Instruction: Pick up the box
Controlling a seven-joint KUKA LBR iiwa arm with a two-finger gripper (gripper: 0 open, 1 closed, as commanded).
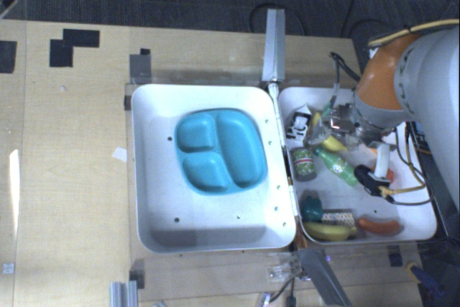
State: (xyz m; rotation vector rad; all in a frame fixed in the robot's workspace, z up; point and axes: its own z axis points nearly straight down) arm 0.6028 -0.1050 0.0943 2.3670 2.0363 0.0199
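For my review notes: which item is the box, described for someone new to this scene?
Look in the right bin, near its upper-left corner beside the divider. The box is a small white carton with black markings, just above the green can, left of the claw; its neighbours are rounded and coloured.

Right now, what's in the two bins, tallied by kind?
Blue tray, left bin: 1
Box, black and white: 1
Green can: 1
Green bottle: 1
Bananas: 2
Red sausage-shaped item: 1
Teal item: 1
Total: 8, counting what I can tell apart; the right bin is cluttered near the gripper.
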